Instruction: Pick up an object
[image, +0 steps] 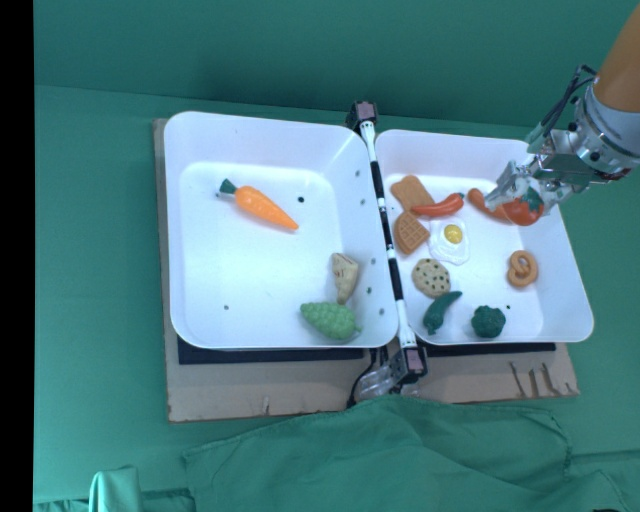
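- At the far right corner of the right bin (545, 300), the arm (612, 110) reaches in low over the wall. A descent that is slightly off could knock the rim and shift the whole bin.
- The claw (524, 188) sits right over a red pepper (507, 210) with a green stalk, the likely target. From this angle I cannot tell whether the claw is open or closed, or whether it has hold of anything.
- The pepper is curved and smooth, so an off-centre squeeze could squirt it sideways — or lift it by one end and drop it.
- The sausage (437, 207) lies just beside the pepper's left end, and a wide grab might catch both or push one into the other.
- The fried egg (452, 238) and pretzel (521, 268) lie near enough to be hit if the pepper skids.
- Green cloth (100, 250) covers the bench and backdrop, with a crumpled fold (400, 450) at the front.
- A cardboard sheet (250, 385) lies under both bins, its front edge ragged.
- The left bin (230, 290) holds a carrot (258, 205) and two other items well apart from the claw.
- A black-and-white strip (385, 230) runs between the bins — nothing rests on it.
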